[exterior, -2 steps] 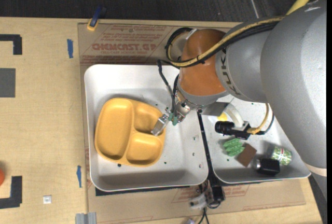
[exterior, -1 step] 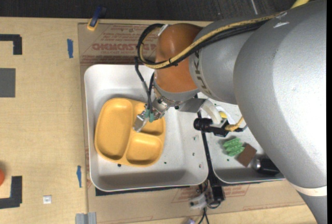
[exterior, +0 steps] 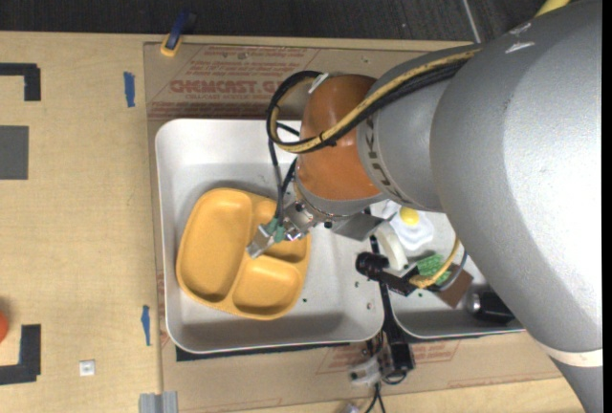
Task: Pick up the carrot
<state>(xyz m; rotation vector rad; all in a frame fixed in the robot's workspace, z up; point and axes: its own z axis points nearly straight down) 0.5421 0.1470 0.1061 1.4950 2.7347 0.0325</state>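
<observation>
Carrot hidden or unidentifiable, pincer (exterior: pixel 271 237) low over yellow divided dish (exterior: pixel 239 253), left bin (exterior: pixel 182 163)

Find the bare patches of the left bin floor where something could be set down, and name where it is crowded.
Left bin: bare floor along the far wall, above the yellow divided dish, and a strip between the dish and the right wall. Crowded where the pincer reaches over the dish's right edge.

We've got a glossy mustard-yellow dish (exterior: pixel 234 253) sitting in a plain white bin (exterior: pixel 177 163) just left of the gripper (exterior: pixel 273 234), whose tip looks silver with a bit of green. Behind it the arm (exterior: pixel 497 172) is matte grey with an orange band (exterior: pixel 330 148), black and yellow cables (exterior: pixel 316 129) looped across, all over tan cardboard (exterior: pixel 76 210) with blue tape bits (exterior: pixel 129 88).
</observation>
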